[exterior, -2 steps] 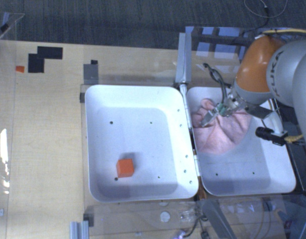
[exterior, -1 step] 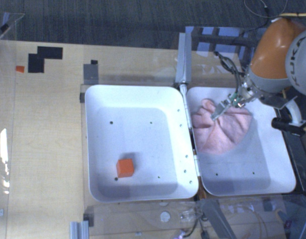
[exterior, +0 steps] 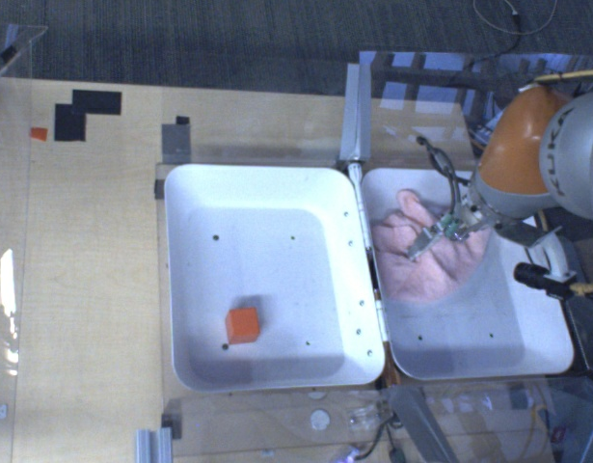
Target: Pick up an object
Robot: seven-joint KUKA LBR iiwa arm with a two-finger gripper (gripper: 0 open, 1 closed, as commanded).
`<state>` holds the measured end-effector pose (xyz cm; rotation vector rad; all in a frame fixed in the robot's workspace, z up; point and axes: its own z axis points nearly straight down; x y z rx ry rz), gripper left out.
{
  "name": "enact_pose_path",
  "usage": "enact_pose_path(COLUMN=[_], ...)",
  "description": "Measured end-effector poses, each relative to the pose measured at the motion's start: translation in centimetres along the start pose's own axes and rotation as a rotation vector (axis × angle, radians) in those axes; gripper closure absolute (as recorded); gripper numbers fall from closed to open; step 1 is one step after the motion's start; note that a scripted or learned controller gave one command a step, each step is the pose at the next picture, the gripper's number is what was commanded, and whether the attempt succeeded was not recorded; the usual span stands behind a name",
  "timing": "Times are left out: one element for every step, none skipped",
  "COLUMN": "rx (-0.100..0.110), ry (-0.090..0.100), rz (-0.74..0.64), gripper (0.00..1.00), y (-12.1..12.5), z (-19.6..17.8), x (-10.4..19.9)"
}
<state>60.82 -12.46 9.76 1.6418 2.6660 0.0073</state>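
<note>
Pink cloth [exterior: 426,254] lies crumpled in the right bin [exterior: 489,350], bunched against that bin's left wall and upper half. The hand [exterior: 433,239] sits directly over the cloth's middle, its slim tip pointing down-left and appearing to touch the fabric. Whether the hand is spread or closed cannot be told at this resolution, and no fabric is clearly seen gripped. Arm [exterior: 542,157], grey with orange band, reaches in from the right above the bin's upper right corner. Orange cube [exterior: 243,325] rests in the left bin [exterior: 257,196], lower left area, well apart from the hand. Both bins sit side by side on the wooden table [exterior: 84,307]; black blocks [exterior: 84,112] lie near its upper left.
</note>
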Motion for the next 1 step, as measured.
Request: enact_pose_path(rx=[-0.005], ry=[-0.005], rz=[0.046], gripper=[0.00], y=[0.65], z=[0.49], x=[0.93])
